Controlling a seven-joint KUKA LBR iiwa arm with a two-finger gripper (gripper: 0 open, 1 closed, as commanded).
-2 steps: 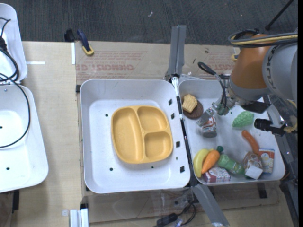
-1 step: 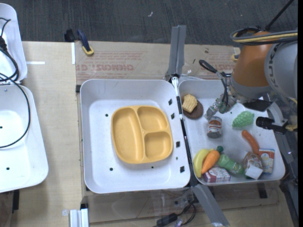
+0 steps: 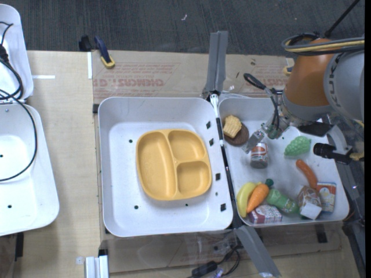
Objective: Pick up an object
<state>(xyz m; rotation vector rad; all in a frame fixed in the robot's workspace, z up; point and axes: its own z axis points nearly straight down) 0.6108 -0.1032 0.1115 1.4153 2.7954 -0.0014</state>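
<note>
While the pincer [image 3: 272, 129] hangs low in the right bin [image 3: 342, 204] beside the small can [image 3: 259, 154] — grip state cannot be told — a descent risks nudging the can or the cookie [image 3: 233, 127]. Near-right toys crowd together — carrot [image 3: 257, 196], banana [image 3: 244, 197]; labels illegible.

Two shallow white bins side by side on a pale wooden surface [image 3: 64, 86]. Left bin [image 3: 116, 213] with a yellow three-compartment plate [image 3: 173, 164] near its middle. Grey divider post [image 3: 217, 59] rising behind the seam between the bins. Blue-and-yellow clamp [image 3: 103, 53] at the surface's far edge. White equipment [image 3: 23, 178] with black cables [image 3: 14, 91] at far left.
</note>
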